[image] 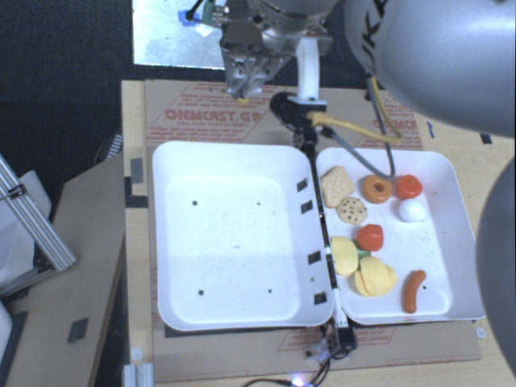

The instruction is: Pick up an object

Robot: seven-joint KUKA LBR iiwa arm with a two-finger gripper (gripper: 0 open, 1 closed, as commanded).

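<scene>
toy food (372, 236) crowding right bin (456, 240)

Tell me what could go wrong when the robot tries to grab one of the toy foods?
The foods sit crowded: the cookie touches the cracker, and the yellow pieces overlap, so the gripper might nudge neighbours or grab two. The white egg and the tomato are round and could roll or slip away. The sausage lies near the right bin wall, which could block a finger.
</scene>
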